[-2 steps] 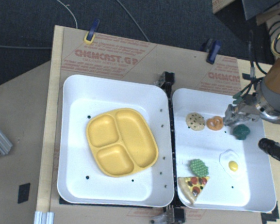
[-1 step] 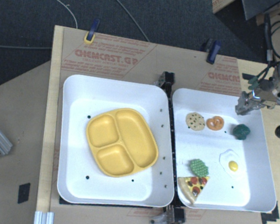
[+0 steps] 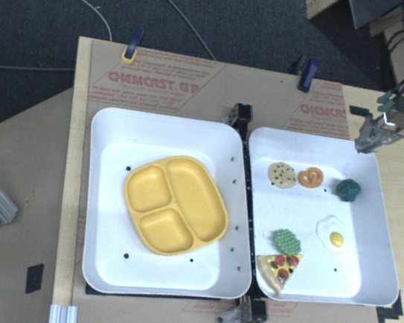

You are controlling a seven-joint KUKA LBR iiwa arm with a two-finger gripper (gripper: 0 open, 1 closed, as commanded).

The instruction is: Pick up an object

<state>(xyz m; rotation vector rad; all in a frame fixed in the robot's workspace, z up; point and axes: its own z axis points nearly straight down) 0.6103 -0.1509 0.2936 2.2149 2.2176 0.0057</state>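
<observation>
Six toy foods lie loose in the right bin (image 3: 381,221): a cookie (image 3: 282,175) and a pretzel (image 3: 310,178) side by side near the far wall, a dark green lump (image 3: 347,189) just right of them, a fried egg (image 3: 332,234) mid-bin, a green waffle-like piece (image 3: 288,242) touching a pizza slice (image 3: 277,270) at the near left corner. The gripper (image 3: 368,138) hangs over the bin's far right corner, above the rim, holding nothing; whether its fingers are spread or closed cannot be told from this angle. The green lump is the nearest candidate.

The risks, as judged from here: flat pieces such as the egg, cookie and pizza offer little for fingers to bite, and a descent this close to the wall could strike the rim. The pizza sits hard against the bin's edge, leaving scant room.

The left bin (image 3: 114,144) holds a yellow divided tray (image 3: 175,204). Both bins sit on a board (image 3: 95,73) clamped at its far edge, cables trailing over dark carpet (image 3: 43,13).
</observation>
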